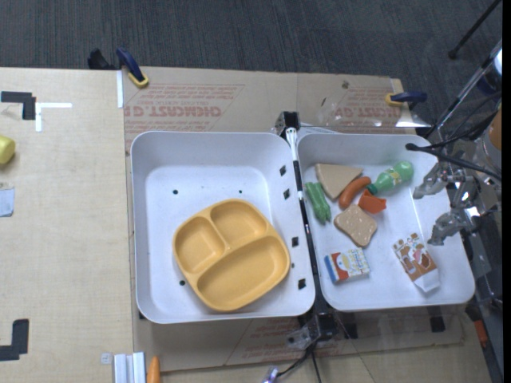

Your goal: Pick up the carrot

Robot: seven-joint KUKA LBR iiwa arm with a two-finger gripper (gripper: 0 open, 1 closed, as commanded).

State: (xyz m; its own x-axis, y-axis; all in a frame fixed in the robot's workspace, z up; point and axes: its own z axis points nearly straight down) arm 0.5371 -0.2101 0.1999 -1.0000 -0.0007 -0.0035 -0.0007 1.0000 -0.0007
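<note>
Camera view: we see two white bins side by side on the bench. The left bin [152,238] carries a yellow divided plate [231,254], sitting toward its 5 o'clock side.

The right bin [455,286] has the clutter. The carrot [354,191] lies in the upper middle of that bin, an orange stick tilted along the 2-to-8 o'clock line. It touches the tan wedge slice [335,178] at its 10 o'clock and sits just beside the red-orange piece [372,203] at its 4 o'clock. The green bottle-shaped toy [391,178] is at the carrot's 2 o'clock, close by. The green pepper-like strip [318,201] is at its 9 o'clock, near the bin's left wall. The bread slice [356,227] is at its 6 o'clock, just beside the red-orange piece. Lower down, the small carton [348,265] lies at 6 o'clock from the bread, and the white pouch [416,263] lies toward the bin's 4 o'clock corner.

The gripper [449,206] sits at the bin's 3 o'clock rim, well apart from the carrot. We see its two fingers spread, released, nothing between them. The pouch is the nearest item, at the gripper's 7 o'clock.

Outside the bins: blue clamps [132,68] on the cardboard's far edge, and a yellow object [5,150] at the bench's 9 o'clock edge
</note>
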